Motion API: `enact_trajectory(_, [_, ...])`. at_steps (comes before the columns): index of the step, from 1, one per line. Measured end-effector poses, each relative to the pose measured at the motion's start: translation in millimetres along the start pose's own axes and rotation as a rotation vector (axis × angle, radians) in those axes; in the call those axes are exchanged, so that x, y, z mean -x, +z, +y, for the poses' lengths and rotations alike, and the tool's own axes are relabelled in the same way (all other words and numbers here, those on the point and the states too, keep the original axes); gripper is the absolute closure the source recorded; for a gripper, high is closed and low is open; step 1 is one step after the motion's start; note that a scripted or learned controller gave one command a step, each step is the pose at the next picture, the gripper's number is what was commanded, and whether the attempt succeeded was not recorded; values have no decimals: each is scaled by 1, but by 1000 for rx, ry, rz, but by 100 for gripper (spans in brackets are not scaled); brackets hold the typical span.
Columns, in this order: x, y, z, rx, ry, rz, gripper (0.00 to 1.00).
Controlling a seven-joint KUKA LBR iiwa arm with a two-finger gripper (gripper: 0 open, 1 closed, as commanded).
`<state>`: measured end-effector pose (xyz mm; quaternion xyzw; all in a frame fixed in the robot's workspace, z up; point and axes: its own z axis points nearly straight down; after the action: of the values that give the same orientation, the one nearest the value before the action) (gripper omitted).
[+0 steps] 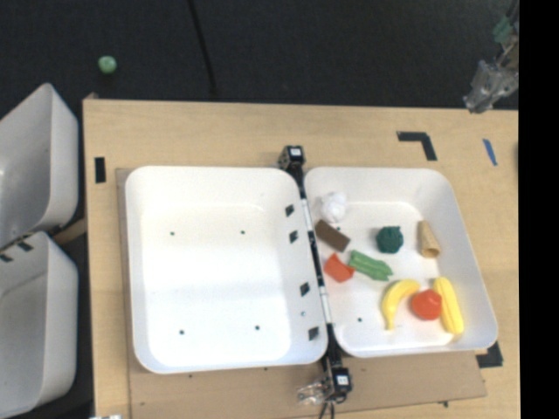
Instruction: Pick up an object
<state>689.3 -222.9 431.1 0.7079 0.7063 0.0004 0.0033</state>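
The right white bin (454,201) holds several small toys. A white crumpled piece (332,205) lies at its back left, with a brown block (331,234) just in front of it. An orange-red piece (339,268) and a long green piece (370,265) sit mid-bin. Further right are a dark green round toy (389,239) and a tan cylinder (427,239). A yellow banana (397,299), a red ball (425,305) and a yellow corn-like piece (449,304) lie at the front. My gripper (493,84) hangs at the far upper right, well behind the bin and away from every toy.
The left white bin (140,260) lies beside the right one, joined by a black hinge strip (311,260). Black corner marks (419,142) and a blue mark (490,152) are on the wooden bench. White containers (31,164) stand off the bench's left side.
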Motion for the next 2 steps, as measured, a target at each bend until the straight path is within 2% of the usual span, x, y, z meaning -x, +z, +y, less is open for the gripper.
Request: enact_trajectory(2, [6, -23, 1, -1, -4, -1, 100])
